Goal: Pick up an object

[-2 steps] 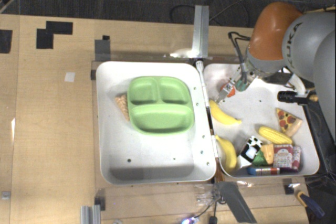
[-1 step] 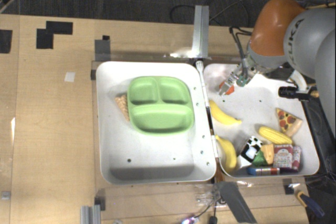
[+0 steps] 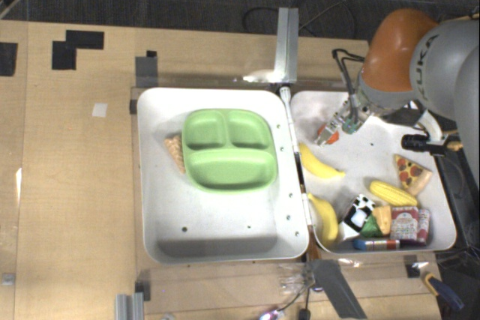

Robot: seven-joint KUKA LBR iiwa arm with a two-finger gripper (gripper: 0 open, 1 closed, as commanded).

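My gripper (image 3: pixel 331 133) is over the upper part of the right bin (image 3: pixel 448 230), angled down to the left, fingertips close to the bin floor. Can't tell whether it's spread or clamped; nothing visible between the tips. Candidates all sit in the right bin: one banana (image 3: pixel 320 165) just below the gripper, a second banana (image 3: pixel 325 217) lower down against the left wall, pizza slice (image 3: pixel 412 173) at right, corn cob (image 3: pixel 392 194) beside it, and a cluster at the bottom: black-and-white carton (image 3: pixel 358 214), red-labelled can (image 3: pixel 409 225), marker (image 3: pixel 379 243). Left bin (image 3: pixel 161 236) holds a green divided tray (image 3: pixel 227 149) with a waffle-like piece (image 3: pixel 175 152) poking out from under its left edge. Both bins on the desk (image 3: pixel 67 198).
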